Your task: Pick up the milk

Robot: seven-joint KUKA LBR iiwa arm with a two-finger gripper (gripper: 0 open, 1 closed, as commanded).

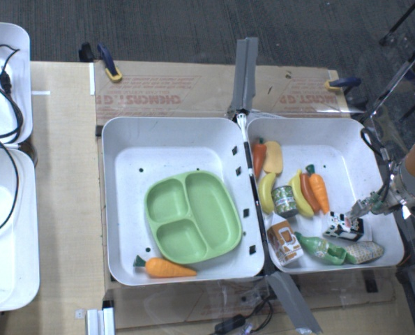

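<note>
From my seat I see the milk, a small white carton with black cow patches (344,226), lying near the right wall of the right-hand shallow white plastic bin (333,139). The two-finger gripper (366,206) sits just above and right of it, its tip at the carton's upper edge; I cannot tell how its fingers are set, nor whether they have any hold on the carton. I judge the arm came in low from the right because the carton lies so close to that wall. Crowding it are a green plastic bottle (321,248) just below, an orange toy carrot (317,189) up-left and a yellow banana (302,195) beside that, so a clean approach is tight. The left-hand white bin (123,187) holds a green three-part plate (192,217), well apart.
</note>
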